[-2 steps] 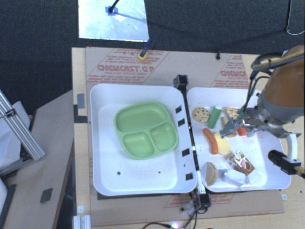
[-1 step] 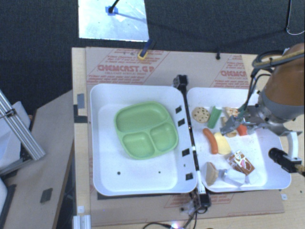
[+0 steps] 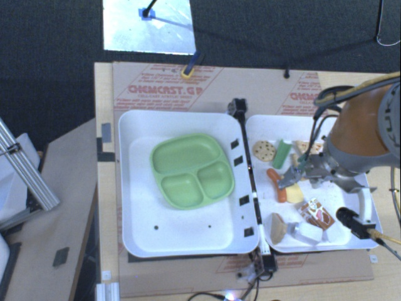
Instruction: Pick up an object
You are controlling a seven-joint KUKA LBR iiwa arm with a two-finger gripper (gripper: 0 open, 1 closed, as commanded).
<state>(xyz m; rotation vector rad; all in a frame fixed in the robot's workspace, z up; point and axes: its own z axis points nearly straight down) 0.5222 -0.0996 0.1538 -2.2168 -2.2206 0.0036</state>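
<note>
My gripper (image 3: 290, 182) hangs low over the middle of the right bin (image 3: 357, 246). Its tip is just beside a red-orange sausage-shaped piece (image 3: 276, 184) and right above a yellow block (image 3: 294, 195). A round cookie (image 3: 264, 150) and a green stick-like piece (image 3: 282, 153) lie farther back. A printed snack packet (image 3: 317, 214), a tan lump (image 3: 277, 227) and a white piece (image 3: 306, 234) lie toward the front. The view shows nothing between the fingers.
The left bin (image 3: 135, 224) holds a green three-compartment plate (image 3: 191, 170). A black-clipped divider (image 3: 246, 168) separates the two bins. The grey and orange arm (image 3: 363, 133) covers the right bin's far right part.
</note>
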